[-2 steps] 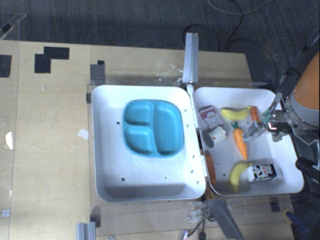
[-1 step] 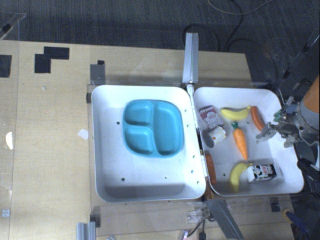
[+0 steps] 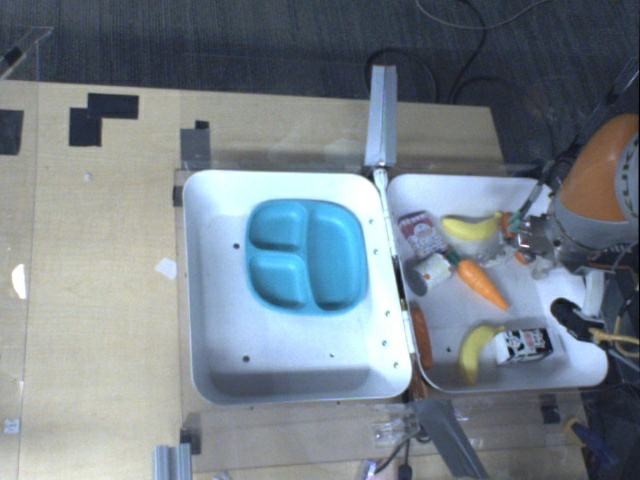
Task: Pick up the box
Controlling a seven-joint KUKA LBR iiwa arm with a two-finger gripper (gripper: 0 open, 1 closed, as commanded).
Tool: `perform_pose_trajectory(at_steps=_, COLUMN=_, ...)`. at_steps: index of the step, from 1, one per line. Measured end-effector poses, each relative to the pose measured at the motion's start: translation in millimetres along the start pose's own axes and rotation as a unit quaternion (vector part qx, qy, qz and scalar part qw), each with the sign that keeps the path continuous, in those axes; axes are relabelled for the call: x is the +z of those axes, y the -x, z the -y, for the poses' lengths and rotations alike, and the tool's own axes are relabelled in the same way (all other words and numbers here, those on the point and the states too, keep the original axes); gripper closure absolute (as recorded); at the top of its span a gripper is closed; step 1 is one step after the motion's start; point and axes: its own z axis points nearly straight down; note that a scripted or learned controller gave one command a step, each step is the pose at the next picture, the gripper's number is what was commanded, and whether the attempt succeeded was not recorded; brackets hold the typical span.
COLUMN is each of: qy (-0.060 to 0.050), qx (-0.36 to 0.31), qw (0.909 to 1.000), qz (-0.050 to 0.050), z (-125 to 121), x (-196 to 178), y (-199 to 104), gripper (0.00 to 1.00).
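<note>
The gripper (image 3: 528,240) hung over the right bin (image 3: 590,373); whether open or closed, I could not tell. The box (image 3: 524,344) lay just below it toward the near rim, beside a banana (image 3: 472,350), long axis running roughly left-right.

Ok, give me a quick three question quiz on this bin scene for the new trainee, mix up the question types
1. True or false: the blue plastic divided tray lies in the right white bin.
2. Multiple choice: What lies directly beside the small black-and-white printed box, on its left in the picture? A) the orange plastic carrot B) a yellow plastic banana C) the blue tray
3. Fill in: How many yellow bananas are in the right bin?

Key:
1. False; it lies in the left white bin.
2. B.
3. Two; the second banana lies near the bin's far edge.
</note>
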Motion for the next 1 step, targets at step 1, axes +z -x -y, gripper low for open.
perform_pose_trajectory(at_steps=1, qy=0.003, qx=-0.001, qw=1.0000, qz=-0.001, z=-2.5, x=-12.3, y=-1.9, gripper=1.00)
